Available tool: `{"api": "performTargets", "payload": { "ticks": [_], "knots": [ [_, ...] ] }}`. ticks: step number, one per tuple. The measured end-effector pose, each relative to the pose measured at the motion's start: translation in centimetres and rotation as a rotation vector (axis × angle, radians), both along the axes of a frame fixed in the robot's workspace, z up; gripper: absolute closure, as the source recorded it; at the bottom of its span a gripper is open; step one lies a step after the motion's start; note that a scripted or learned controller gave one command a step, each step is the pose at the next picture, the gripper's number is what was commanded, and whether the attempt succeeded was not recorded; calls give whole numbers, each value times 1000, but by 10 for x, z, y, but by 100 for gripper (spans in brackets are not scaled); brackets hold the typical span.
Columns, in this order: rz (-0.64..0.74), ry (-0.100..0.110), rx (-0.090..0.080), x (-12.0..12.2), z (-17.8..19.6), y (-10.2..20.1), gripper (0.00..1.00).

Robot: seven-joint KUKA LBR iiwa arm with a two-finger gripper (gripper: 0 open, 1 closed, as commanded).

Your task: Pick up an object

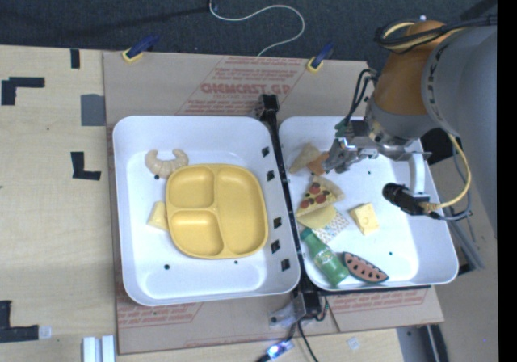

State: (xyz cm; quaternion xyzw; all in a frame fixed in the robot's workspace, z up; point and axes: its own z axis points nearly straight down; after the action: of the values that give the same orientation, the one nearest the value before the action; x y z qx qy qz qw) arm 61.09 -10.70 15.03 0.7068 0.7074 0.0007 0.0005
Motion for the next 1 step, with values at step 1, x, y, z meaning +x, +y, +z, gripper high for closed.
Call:
{"api": "performTargets", "payload": {
  "ticks": [1],
  "knots": [
    [2,-3,0,6,57,10,100]
  ]
}}
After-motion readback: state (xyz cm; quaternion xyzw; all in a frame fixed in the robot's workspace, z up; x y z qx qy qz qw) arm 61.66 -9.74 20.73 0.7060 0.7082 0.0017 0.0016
